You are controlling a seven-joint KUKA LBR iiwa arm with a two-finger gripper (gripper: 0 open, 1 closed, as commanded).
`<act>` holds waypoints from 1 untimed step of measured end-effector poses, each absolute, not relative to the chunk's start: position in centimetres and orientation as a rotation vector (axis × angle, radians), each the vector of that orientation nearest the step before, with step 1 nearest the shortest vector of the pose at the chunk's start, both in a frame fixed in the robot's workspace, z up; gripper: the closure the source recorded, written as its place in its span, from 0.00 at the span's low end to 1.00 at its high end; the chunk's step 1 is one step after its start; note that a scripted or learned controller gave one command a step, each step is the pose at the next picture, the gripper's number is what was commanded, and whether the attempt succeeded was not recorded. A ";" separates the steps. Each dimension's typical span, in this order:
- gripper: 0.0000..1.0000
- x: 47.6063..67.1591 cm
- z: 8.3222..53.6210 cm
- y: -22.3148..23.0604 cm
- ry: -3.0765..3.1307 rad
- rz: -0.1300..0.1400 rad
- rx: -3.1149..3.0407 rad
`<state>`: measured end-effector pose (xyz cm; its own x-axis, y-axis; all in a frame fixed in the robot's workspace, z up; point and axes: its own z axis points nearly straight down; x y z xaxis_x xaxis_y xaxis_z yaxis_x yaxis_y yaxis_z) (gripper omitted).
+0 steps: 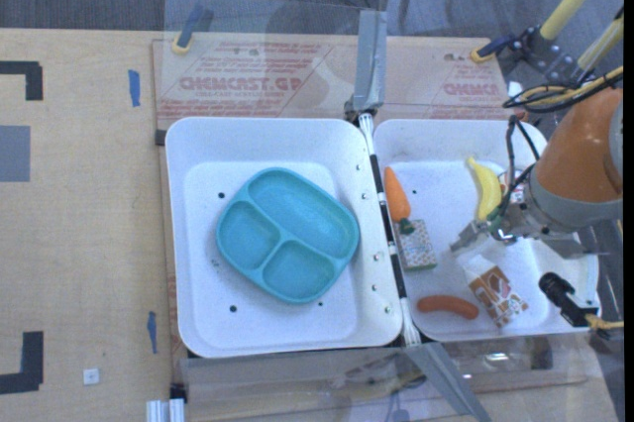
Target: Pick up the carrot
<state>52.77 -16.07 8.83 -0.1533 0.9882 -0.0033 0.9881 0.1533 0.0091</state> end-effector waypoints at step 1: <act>0.00 47.9 11.4 -11.8 2.481 -0.001 1.933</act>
<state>47.89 -11.75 11.41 -0.2446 0.9696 0.0021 0.9696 0.2446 -0.0021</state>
